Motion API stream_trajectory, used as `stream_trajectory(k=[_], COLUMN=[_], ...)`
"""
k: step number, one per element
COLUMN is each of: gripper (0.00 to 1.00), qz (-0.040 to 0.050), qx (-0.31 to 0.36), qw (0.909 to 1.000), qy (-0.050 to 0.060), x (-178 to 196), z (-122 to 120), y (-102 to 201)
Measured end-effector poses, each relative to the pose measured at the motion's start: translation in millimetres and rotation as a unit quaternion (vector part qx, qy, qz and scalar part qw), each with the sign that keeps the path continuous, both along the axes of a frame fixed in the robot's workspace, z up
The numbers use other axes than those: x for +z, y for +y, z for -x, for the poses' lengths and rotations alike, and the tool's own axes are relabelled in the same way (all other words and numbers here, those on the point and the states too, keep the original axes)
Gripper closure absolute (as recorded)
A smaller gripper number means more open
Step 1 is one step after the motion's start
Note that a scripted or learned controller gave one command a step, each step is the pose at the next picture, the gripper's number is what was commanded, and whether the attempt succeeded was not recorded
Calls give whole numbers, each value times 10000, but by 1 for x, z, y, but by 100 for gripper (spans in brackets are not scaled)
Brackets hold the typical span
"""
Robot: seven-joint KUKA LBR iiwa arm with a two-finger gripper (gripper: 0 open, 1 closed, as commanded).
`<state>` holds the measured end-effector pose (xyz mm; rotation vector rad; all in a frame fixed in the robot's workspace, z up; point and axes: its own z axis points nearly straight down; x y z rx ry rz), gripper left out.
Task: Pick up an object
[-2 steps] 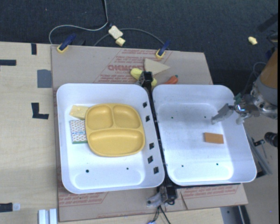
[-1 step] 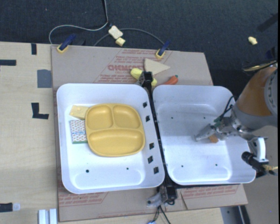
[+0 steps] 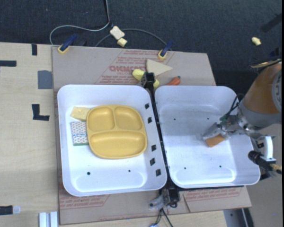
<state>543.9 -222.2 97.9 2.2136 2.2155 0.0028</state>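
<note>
Looking down from above, I saw two shallow white bins side by side on a flat brown cardboard sheet (image 3: pixel 189 65). The left bin (image 3: pixel 109 181) held a smooth yellow plate (image 3: pixel 117 131) with three sections and rounded corners. A pale yellow flat piece (image 3: pixel 79 112) poked out from under the plate's left edge, and a small card with a tiny checked pattern (image 3: pixel 78 133) lay just beside it.

The right bin (image 3: pixel 199 171) held a small orange-brown block (image 3: pixel 214 140), a short chunky shape lying on the bin floor toward the right side. The gripper (image 3: pixel 219 131) was down in that bin, right at the block, at the end of the grey arm with its orange band (image 3: pixel 264 91). Its metal tip touched or nearly touched the block. I could not tell if the gripper had the block or not, because the parts blurred together there.

Beyond the bins lay a tan triangle (image 3: pixel 159 67) and a little yellow lump (image 3: pixel 138 73) on the cardboard.
</note>
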Motion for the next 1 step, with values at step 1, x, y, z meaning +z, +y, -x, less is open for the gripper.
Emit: stream_trajectory(k=[1], gripper=[100], qz=[-45], qx=[67], qw=[10000], qy=[-14], x=[99], z=[-28], y=[113])
